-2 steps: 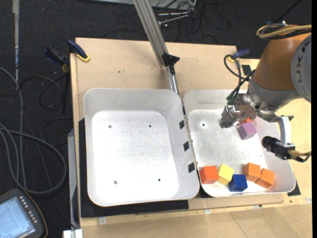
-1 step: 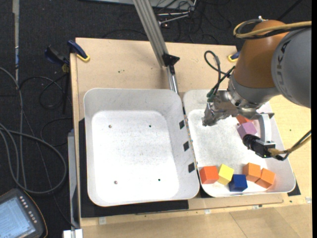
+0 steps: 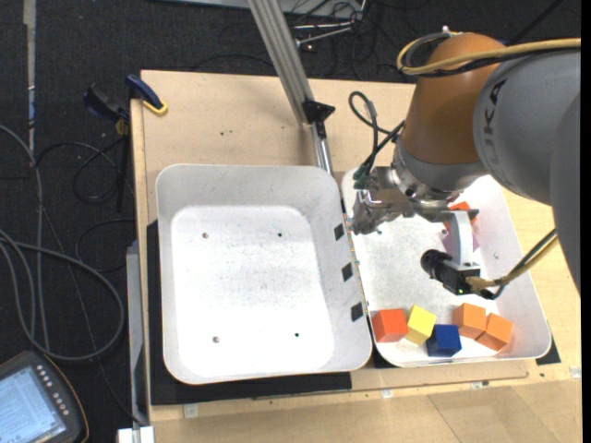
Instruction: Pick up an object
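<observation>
The right bin (image 3: 517, 247) holds several small blocks along its near edge: an orange block (image 3: 390, 324), a yellow block (image 3: 421, 323), a blue block (image 3: 444, 340) and two more orange blocks (image 3: 474, 317) (image 3: 498, 330). A small red-orange piece (image 3: 463, 209) peeks out beside the arm at the bin's far side. My gripper (image 3: 368, 214) hangs over the right bin's far left corner, close to the wall between the bins and well away from the blocks. The arm's grey and orange body hides much of the bin's far half.
The left bin (image 3: 175, 247) lies beside the right one, the two rims touching. A slanted metal pole (image 3: 286, 63) crosses the bench behind the bins. A blue and yellow clamp (image 3: 143, 95) sits at the bench's far left corner. A black knob with a yellow cable (image 3: 443, 270) hangs under the arm.
</observation>
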`<state>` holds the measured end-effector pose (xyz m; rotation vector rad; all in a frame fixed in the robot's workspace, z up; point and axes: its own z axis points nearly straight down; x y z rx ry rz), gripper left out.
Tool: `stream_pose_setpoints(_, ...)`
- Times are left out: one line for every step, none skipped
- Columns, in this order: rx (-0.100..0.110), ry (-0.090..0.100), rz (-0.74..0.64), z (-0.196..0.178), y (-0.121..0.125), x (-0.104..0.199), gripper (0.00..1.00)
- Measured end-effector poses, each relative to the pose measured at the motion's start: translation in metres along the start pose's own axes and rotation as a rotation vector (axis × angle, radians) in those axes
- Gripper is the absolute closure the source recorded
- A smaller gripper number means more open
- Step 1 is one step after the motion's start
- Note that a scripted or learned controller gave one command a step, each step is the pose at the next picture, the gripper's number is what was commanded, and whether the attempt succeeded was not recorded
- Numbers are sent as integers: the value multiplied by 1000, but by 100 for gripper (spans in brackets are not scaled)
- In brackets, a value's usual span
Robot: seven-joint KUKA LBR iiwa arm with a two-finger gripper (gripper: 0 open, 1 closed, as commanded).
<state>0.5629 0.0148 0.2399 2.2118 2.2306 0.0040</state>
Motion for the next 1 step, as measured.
stream_pose_setpoints(4, 0, 1, 12, -10, 50, 100)
